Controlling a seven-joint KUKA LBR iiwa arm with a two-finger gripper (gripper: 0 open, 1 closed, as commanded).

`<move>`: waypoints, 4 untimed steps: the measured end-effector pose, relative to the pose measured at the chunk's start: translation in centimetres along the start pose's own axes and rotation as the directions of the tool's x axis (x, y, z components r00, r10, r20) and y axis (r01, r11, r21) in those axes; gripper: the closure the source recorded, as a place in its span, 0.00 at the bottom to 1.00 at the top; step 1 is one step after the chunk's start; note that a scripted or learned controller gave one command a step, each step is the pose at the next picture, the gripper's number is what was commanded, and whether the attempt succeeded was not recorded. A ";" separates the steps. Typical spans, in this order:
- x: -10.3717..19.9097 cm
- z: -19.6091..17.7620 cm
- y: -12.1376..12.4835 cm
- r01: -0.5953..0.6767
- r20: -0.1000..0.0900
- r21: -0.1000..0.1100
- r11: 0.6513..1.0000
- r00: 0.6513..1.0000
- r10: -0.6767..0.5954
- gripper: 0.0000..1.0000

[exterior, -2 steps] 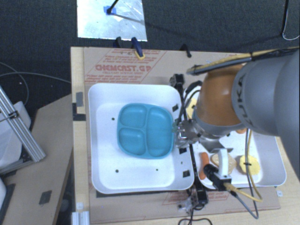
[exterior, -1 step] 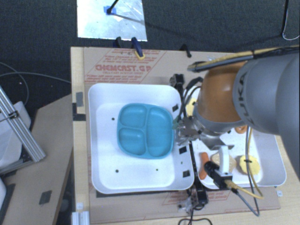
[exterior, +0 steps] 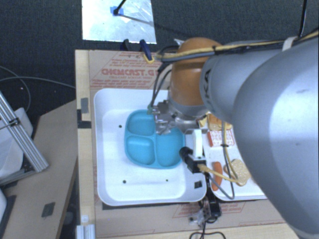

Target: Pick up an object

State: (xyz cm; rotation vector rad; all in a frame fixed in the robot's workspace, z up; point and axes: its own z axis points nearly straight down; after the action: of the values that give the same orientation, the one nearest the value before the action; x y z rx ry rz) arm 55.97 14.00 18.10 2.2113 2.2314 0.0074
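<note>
Grey arm (exterior: pixel 269 98) overhangs one blue tray (exterior: pixel 149 146).

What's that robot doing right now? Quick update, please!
Pincer down over blue plastic divided plate in left white bin. Grip unclear. Nothing blocking the plate.

Robotics lab: arm (exterior: pixel 259 83), white bins (exterior: pixel 107 148).
</note>
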 end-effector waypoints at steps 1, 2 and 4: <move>1.1 -10.7 -4.8 -0.002 -0.002 -0.006 1.000 1.000 0.001 1.00; 3.8 -25.8 -7.1 -0.001 -0.006 -0.014 1.000 1.000 0.001 1.00; 3.7 -27.1 -7.1 0.010 0.001 -0.003 1.000 1.000 -0.010 1.00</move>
State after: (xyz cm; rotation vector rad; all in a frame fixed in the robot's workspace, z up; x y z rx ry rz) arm 48.78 17.51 45.21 2.1988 2.2403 0.0093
